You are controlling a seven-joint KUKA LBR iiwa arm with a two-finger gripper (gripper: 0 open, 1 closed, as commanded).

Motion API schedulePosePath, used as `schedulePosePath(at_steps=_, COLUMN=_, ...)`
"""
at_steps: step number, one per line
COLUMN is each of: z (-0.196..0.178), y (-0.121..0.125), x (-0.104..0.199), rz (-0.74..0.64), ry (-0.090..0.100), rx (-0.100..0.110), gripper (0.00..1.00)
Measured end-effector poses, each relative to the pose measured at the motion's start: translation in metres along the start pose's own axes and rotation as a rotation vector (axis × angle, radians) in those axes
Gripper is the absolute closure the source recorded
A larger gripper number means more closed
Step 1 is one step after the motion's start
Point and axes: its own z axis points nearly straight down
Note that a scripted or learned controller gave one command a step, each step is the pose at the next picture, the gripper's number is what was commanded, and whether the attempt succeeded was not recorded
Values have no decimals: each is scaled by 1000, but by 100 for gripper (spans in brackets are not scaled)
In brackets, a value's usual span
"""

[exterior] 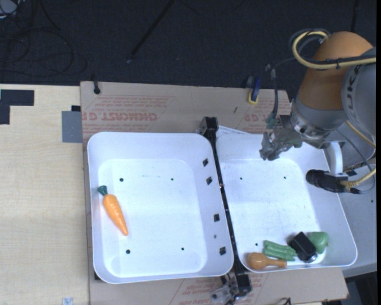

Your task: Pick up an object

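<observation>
Clearly the gripper (271, 150) hangs over the right bin's (292, 199) far edge; whether it is parted cannot be told. It should descend squarely over the black block (301, 245) at the near edge.

You can see an orange carrot (115, 213) lying flat in the left bin (149, 143), and green beans (279, 250), a black block (303, 245) and a tan pear (264, 261) huddled in the right bin's (254, 146) near corner.
</observation>
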Motion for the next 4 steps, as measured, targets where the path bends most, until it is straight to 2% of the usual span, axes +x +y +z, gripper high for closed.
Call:
schedulePosePath(at_steps=1, z=-110, y=-14, x=34, rz=-3, ry=-1, rx=-13, gripper=100)
schedulePosePath(at_steps=2, z=-168, y=-52, x=5, rz=3, ry=-2, rx=-7, gripper=100)
schedulePosePath(at_steps=3, z=-227, y=-117, x=9, rz=1, ry=-1, rx=-5, gripper=100)
schedulePosePath(at_steps=4, z=-227, y=-150, x=-81, rz=10, ry=-4, rx=-2, gripper=100)
